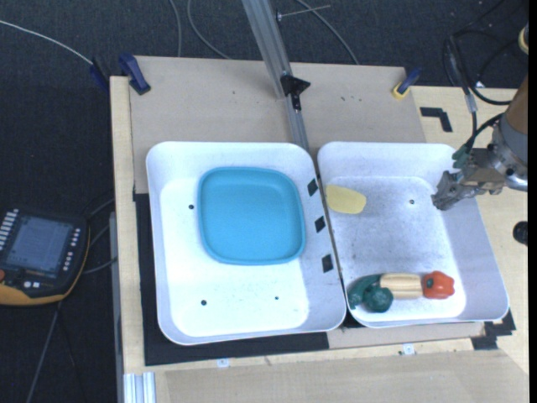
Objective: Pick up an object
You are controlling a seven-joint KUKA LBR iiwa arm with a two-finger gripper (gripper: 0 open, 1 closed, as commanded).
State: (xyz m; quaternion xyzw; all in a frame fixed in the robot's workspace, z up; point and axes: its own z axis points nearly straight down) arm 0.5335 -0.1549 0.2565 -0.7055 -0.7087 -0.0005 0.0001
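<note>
Gripper point(446, 193) hangs over right bin's point(470, 250) far-right edge — fingers' state unclear; toy vegetables point(403, 288) lie apart, near corner.

Floor point(50, 7) was dark carpet with thin cables point(168, 7) looping across it at the top. Bench point(210, 99) was pale wood board, clamped with blue clips point(134, 72) at the far-left corner and one more point(408, 81) at far right. A metal rail point(267, 32) ran in slantwise from the top. Handheld pendant point(38, 254) with a screen lay on the floor at left. Lighting was even, no hard shadows.
</note>
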